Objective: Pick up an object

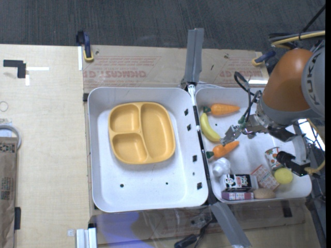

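The cardboard sheet (155, 66) lying along the far edge of the bench (41, 138) carries faint red printing; it looks like a brand name in capitals, but it is too washed out for me to read. On the arm (297, 81), part of a dark "KUKA" lettering shows on the grey housing beside the orange band. The small black-and-white carton (239, 182) near the front edge of the right bin (248, 94) has a cartoon cow-like face, and a paper cup (271, 158) toward that bin's right side bears a coloured print I cannot make out.

The gripper (231, 134) hangs low over the middle of the right bin, reaching in from the right. Its tips sit just beside the yellow banana (208, 128), which lies along the bin's left wall, and right above the leafy end of the nearer carrot (226, 149). From here I cannot tell how the gripper is set or whether it has anything.

A second carrot (223, 109) lies near the far-left corner of the right bin, apart from the gripper. A white rounded object (221, 166) sits just in front of the nearer carrot, and a lemon-yellow ball (283, 176) rests by the right wall.

The left bin (103, 185) holds a yellow divided plate (141, 133) toward its far half.
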Controlling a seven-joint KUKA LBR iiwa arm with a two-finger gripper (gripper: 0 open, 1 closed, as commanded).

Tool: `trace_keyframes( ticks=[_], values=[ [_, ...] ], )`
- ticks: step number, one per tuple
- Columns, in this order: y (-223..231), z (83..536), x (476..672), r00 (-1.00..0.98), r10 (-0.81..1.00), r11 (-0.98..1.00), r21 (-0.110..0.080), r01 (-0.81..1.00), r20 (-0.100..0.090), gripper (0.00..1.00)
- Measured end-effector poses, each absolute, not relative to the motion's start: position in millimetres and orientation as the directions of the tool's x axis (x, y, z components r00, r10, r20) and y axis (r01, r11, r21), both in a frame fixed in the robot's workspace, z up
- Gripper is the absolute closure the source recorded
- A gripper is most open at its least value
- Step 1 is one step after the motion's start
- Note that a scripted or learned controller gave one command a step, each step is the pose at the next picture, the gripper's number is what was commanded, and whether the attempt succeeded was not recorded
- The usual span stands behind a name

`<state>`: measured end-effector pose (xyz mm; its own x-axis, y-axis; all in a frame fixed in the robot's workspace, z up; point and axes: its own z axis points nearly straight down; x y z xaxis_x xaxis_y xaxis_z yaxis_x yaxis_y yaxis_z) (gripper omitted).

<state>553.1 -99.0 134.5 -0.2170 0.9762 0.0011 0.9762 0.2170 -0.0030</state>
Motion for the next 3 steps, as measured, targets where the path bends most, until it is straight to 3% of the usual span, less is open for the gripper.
trace_keyframes(
  ticks=[1,2,3],
  values=[
    [-87,192,547.0,-0.493,0.87,0.493,0.001,0.87,-0.001,0.0],
    [-105,133,561.1,-0.679,0.734,0.679,0.0,0.734,0.001,0.0],
    [-100,92,541.6,-0.777,0.629,0.777,0.001,0.629,-0.002,0.0]
  ],
)
